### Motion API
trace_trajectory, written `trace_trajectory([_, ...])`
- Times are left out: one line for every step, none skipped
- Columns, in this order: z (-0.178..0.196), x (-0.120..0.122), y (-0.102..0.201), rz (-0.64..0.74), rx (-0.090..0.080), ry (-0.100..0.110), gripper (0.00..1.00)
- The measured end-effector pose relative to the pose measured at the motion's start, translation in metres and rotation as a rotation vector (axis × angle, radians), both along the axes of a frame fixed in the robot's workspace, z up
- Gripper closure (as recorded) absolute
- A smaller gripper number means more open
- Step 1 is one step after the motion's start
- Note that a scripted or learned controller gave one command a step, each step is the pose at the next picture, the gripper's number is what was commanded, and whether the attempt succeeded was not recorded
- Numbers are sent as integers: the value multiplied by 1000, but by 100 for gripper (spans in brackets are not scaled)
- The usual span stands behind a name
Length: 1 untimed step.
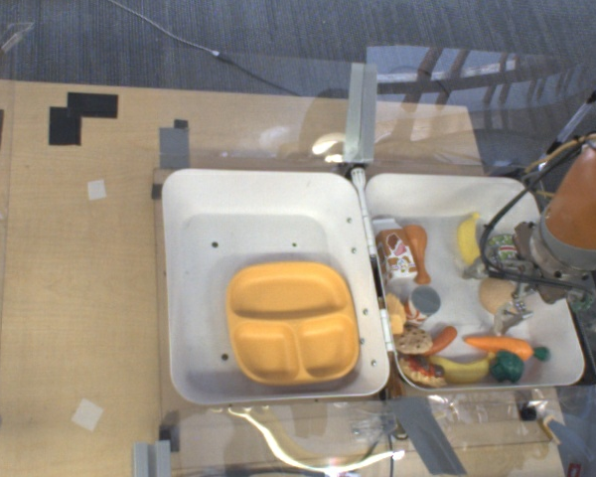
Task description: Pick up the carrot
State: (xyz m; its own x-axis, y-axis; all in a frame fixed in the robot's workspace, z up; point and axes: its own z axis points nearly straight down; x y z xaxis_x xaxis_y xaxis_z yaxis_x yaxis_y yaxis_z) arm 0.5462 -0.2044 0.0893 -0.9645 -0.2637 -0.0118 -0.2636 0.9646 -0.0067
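The carrot (500, 346) is orange with a green top and lies flat near the front edge of the right bin (572, 371). My gripper (515, 312) hangs just above and slightly behind the carrot, below the orange wrist band. Its metal fingers point down toward the bin floor with nothing visible between them. The arm's cables and body hide the bin's right part.
In the right bin lie a yellow banana (468, 238), a drumstick-like piece (414, 248), a small carton (397, 258), a grey disc (424, 298), a second banana (463, 368), a green vegetable (508, 367) and a pale round item (493, 295). A yellow divided tray (292, 320) sits in the left bin (194, 227).
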Motion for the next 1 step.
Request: trace_trajectory([1, -37, 21, -55, -1, -9, 0])
